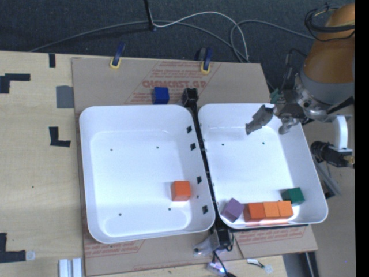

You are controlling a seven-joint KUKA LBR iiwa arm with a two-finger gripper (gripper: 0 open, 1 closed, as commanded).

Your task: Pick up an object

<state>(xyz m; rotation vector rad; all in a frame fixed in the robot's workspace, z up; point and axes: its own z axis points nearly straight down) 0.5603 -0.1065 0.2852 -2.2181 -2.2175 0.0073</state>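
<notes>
My fingers (pixel 270 122) are hanging spread and empty over the far right corner of the right bin (pixel 262 160), one tip reaching out over the white floor, the other sitting close to the bin's right wall. Nothing is lying between them, so the pick is not yet made; by my reading I am in the approach step, with a target yet to be settled.

The candidates are waiting well away from my fingers, along the near wall of this same bin: a purple block (pixel 232 209) standing tilted by the divider, an orange bar (pixel 268 211) lying just beside it and looking like several cubes in a row, and a green block (pixel 293 196) sitting at the bar's far end, nearest my side. A lone orange cube (pixel 181 190) is resting in the left bin (pixel 115 154), well apart from me across the divider. A blue cube (pixel 161 94) is sitting outside both bins on the cardboard covering the worktop (pixel 34 172).

The next move, as I judge it, is calling for a sweep toward the near wall and a descent over one block. The green block looks easiest, having open floor around most of it; the pieces pressed against the wall are leaving little room for a finger.
</notes>
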